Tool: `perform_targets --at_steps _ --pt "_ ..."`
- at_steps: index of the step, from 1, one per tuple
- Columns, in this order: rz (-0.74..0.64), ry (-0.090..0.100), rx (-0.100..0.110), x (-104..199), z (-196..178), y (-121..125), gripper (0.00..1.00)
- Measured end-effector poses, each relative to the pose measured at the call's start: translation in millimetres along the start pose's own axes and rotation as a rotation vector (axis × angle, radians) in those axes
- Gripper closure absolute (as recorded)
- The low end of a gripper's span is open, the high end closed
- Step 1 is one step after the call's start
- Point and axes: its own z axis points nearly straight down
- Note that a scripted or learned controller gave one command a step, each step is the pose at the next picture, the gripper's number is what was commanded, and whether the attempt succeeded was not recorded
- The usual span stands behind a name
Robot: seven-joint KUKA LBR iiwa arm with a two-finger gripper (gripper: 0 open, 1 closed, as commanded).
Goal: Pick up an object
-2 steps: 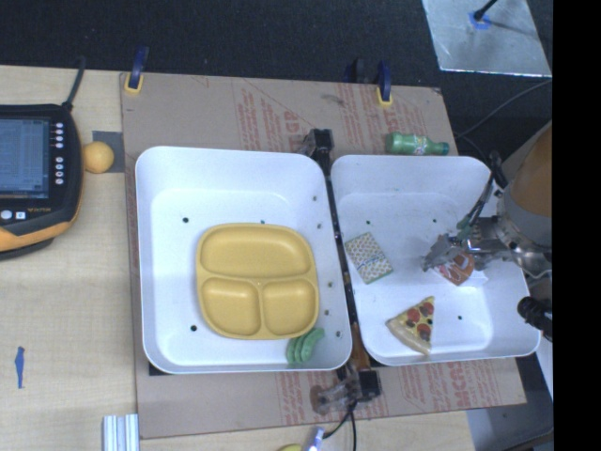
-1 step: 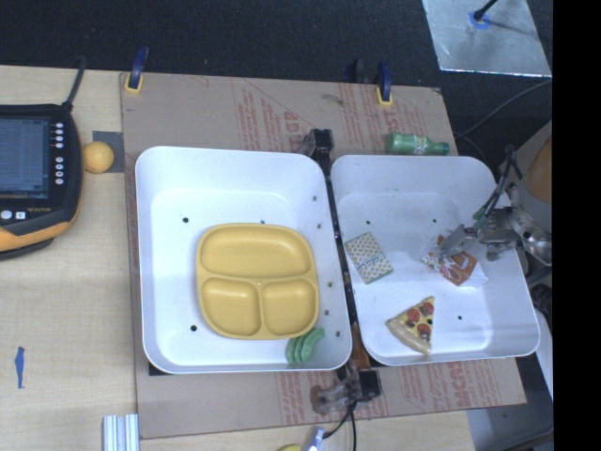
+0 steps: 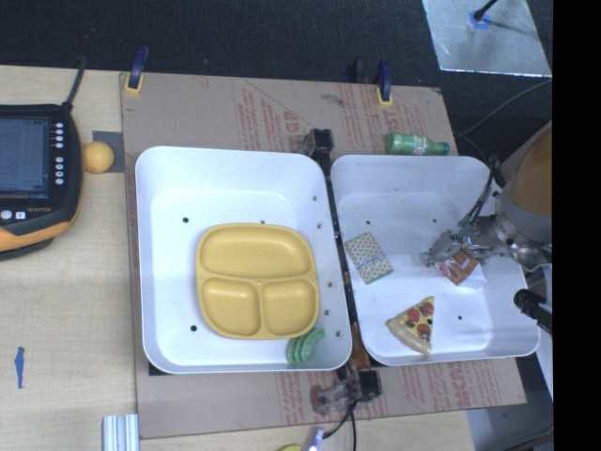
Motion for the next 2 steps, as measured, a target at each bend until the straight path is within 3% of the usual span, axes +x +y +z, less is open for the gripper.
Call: perform_targets --at_steps 1,2 --pt "-0.002 -0.002 -0.001 -1 -11 1 1.00" --pt "-0.002 -0.001 -0.002 102 -96 -12 1.00"
